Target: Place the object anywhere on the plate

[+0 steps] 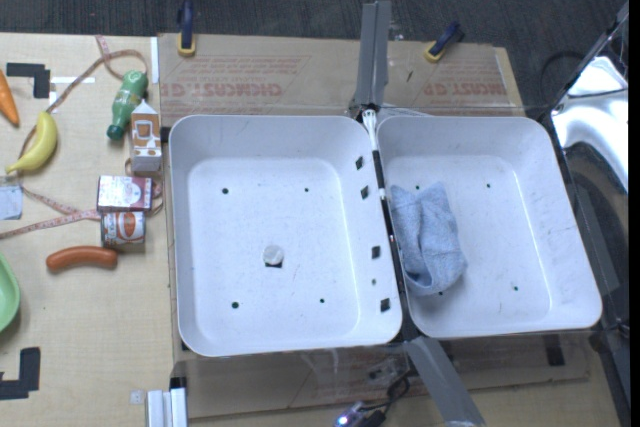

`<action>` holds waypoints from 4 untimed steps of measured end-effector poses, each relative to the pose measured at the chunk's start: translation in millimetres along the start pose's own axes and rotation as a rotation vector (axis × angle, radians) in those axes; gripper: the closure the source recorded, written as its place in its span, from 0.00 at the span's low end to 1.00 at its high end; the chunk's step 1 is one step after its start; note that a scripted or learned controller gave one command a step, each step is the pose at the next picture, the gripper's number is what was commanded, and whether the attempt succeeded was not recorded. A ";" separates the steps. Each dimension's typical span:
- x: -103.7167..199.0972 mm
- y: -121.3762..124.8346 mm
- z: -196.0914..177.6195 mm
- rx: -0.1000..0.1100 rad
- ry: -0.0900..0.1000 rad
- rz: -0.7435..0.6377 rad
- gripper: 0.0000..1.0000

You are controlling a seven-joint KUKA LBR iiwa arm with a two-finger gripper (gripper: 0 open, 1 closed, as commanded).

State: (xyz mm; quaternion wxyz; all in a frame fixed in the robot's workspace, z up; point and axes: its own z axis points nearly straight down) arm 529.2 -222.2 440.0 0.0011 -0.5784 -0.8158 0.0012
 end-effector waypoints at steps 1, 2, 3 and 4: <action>16.4 -48.0 -0.9 -0.001 -0.001 -0.108 1.00; 14.4 -41.3 -0.6 -0.002 -0.001 -0.061 1.00; 12.5 -35.9 -0.6 -0.002 -0.001 -0.001 1.00; 12.4 -36.1 -0.8 -0.002 -0.001 0.029 1.00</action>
